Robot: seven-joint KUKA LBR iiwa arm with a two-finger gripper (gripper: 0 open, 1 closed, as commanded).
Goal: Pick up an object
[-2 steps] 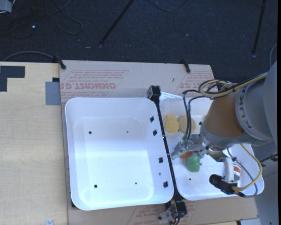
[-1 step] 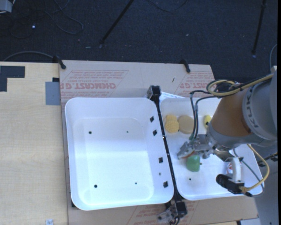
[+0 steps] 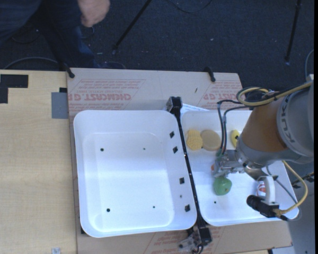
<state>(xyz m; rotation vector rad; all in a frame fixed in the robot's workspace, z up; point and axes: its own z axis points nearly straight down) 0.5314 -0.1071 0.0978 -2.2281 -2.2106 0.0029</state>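
Arm [image 3: 278,128] comes in from the right, over the right bin [image 3: 212,216], orange band and grey body covering much of that bin's far right side. Gripper [image 3: 221,168] sits low over the bin floor, near the middle of the bin, directly above a green round object [image 3: 221,186]. Green object is just below the gripper tip, touching or nearly so; can't tell which from this angle. Can't tell gripper state either, the tip is a small dark cluster and nothing is visibly clamped in it. Other contents of the right bin: a yellow textured round piece [image 3: 194,139] near the divider, a tan round piece [image 3: 210,139] right beside it and touching or overlapping, and a small yellow object [image 3: 235,137] partly hidden behind the arm. A red and white item [image 3: 263,188] lies near the bin's right edge, under the arm, next to a black cable connector [image 3: 261,206]. Left bin [image 3: 85,142] is white with a few small dark dots on its floor. A black clip strip [image 3: 183,163] runs along the seam between the two bins. Both bins rest on a cardboard sheet [image 3: 122,91] with red print, on a light wood bench [image 3: 26,168]. A person's hand [image 3: 93,7] is visible at the top, well away from the bins.
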